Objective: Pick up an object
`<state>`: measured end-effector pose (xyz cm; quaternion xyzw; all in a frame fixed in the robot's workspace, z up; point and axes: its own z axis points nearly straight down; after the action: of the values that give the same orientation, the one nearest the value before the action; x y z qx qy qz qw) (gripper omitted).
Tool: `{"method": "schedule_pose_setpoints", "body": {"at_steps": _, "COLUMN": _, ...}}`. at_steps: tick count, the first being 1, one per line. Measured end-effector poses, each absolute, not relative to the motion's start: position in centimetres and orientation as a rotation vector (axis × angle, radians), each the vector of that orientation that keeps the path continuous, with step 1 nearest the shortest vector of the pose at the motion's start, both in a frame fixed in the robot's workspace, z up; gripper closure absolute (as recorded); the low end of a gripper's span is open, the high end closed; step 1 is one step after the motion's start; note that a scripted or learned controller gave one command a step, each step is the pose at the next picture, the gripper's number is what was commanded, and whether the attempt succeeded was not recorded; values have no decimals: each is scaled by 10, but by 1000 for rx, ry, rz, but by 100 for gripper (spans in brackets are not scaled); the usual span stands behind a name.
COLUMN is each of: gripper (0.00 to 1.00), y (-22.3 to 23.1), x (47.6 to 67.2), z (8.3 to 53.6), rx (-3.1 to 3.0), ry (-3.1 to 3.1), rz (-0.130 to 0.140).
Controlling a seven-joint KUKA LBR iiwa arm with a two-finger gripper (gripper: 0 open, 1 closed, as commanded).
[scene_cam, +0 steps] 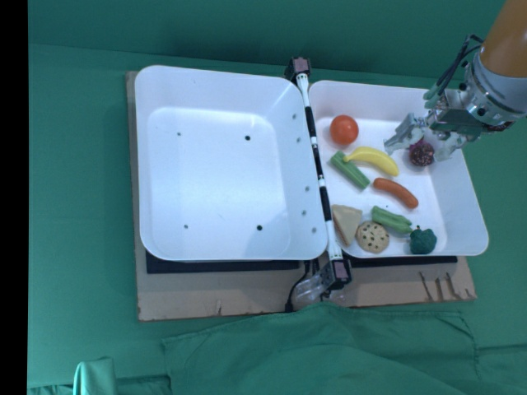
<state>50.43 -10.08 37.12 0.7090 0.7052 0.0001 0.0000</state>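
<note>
Dark red berry-like toy [422, 152] is lying near the right wall of the right bin [468, 220], and judging by where the arm is working, it is the pick target. Going left to right: the left bin [156, 138] is showing bare white floor; past the divider, an orange ball [344, 129] is sitting near the top, a green stick [350, 170] and banana [373, 160] are lying just below it, a sausage [396, 192] further right, then a wedge of bread [346, 219], a cookie [372, 237], a green pod [391, 220] and a broccoli piece [423, 240] along the bottom. The gripper [425, 142] is hanging over the berry toy with fingers spread, one each side, not clamping it. Reach looks done; closing, lifting and confirming the hold are all remaining.
</note>
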Motion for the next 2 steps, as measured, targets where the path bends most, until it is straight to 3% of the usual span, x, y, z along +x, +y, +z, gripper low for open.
{"method": "schedule_pose_setpoints", "body": {"at_steps": 2, "gripper": 0, "y": -101, "x": 504, "z": 371, "rx": 2227, "ry": 2215, "rz": 0}}
